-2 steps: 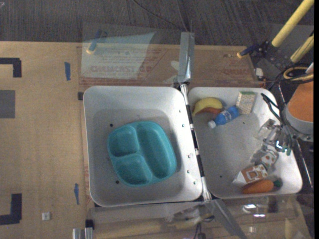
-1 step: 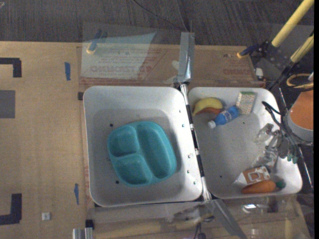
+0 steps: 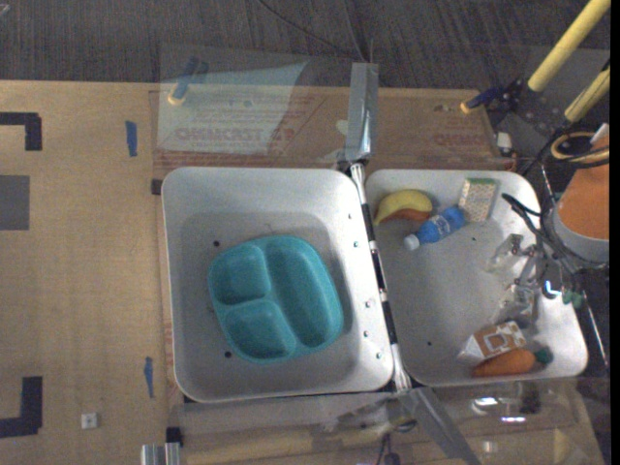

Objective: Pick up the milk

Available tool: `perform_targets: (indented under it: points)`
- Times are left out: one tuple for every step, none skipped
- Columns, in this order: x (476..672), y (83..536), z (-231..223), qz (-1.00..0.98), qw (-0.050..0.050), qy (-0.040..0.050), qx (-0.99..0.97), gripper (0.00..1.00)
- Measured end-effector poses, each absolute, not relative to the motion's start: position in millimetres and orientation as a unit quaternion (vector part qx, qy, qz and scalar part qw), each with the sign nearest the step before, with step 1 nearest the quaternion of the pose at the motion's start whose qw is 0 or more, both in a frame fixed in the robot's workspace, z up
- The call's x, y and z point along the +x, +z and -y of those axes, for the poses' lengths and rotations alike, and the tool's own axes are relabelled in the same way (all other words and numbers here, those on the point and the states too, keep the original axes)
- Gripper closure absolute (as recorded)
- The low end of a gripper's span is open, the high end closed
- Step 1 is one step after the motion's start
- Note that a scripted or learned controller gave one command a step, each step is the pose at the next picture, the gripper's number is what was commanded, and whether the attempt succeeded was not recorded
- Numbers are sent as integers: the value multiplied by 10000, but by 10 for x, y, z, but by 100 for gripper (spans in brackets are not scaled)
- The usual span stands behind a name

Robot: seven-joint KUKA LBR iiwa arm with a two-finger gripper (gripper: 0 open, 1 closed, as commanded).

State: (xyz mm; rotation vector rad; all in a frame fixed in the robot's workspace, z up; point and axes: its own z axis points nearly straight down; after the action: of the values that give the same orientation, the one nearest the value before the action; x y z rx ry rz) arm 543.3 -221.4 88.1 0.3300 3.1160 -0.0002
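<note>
Nearest the camera, along the six o'clock edge of the right bin (image 3: 572,361), lay an orange carrot (image 3: 507,362) with a green tip, and touching it on its eleven o'clock side sat a small brown-and-white carton (image 3: 499,340), which I took to be the milk. It rested on the bin floor, tilted, with nothing lifting it.

Just above the milk, toward one o'clock, hung the tool (image 3: 523,279), a pale metal assembly below the arm's orange band (image 3: 589,204). It appeared close over the milk but apart from it. Whether its parts were spread or closed I could not tell; the metal blurred against the white floor.

At the bin's twelve o'clock end lay a yellow banana (image 3: 405,203), with a blue bottle (image 3: 435,228) just beside it at five o'clock and a small speckled green box (image 3: 479,198) near the bottle at two o'clock, all well apart from the milk.

In the left bin (image 3: 184,260) sat a teal divided plate (image 3: 277,297), upright and alone.

By my judgement, the task was at the approach stage: the arm had been brought to the right corner of the right bin, yet the grasp itself was not done. Left to do were settling onto the milk without catching the carrot, closing, and raising it.
</note>
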Motion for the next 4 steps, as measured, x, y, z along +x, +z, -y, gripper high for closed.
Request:
perform_targets:
  points:
    - [6522,886,2256,-9995,-14,-8,324,0]
    - [6256,1614,2222,-9990,43,-3,-455,0]
    - [6439,1228,2205,-9907,50,-5,-1359,0]
    - [5774,1669,2232,-9854,34,-6,-1704,0]
